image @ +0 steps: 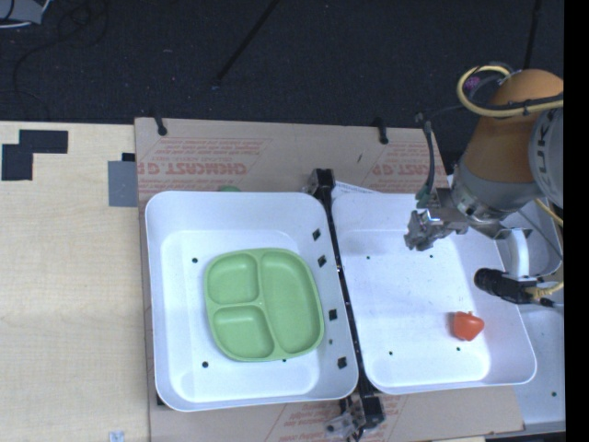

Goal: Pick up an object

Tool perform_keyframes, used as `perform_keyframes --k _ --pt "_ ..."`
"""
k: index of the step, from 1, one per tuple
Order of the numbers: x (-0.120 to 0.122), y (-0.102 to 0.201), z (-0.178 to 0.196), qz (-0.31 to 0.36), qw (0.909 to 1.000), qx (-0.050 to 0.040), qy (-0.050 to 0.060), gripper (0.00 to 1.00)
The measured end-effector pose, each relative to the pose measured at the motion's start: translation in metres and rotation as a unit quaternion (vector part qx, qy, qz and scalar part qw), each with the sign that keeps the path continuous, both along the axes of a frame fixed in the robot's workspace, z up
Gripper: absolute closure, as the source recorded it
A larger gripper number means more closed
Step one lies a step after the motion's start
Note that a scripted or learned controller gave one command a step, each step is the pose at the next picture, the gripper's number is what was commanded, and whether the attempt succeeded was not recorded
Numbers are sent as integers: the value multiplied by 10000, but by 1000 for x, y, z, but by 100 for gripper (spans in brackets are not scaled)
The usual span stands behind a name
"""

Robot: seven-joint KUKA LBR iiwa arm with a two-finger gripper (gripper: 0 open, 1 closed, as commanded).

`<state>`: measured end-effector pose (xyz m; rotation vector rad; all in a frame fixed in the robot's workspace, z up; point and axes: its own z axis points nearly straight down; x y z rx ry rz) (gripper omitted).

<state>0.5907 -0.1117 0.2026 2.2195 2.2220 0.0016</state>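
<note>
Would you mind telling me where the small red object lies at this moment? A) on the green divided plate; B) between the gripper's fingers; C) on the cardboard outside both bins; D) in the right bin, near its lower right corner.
D: the small red object rests on the floor of the right bin, apart from the gripper above it.

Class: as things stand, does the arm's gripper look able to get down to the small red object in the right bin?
Probably yes. The gripper hangs over the right bin, and the small red object lies alone on the bin floor near the front right, nothing over or beside it. Its closeness to the right wall could cramp the fingers.
</note>
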Motion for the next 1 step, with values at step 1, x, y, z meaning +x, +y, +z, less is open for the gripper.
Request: perform_keyframes --k 1 --pt "0 -1 32 -1 10000 0 4 100"
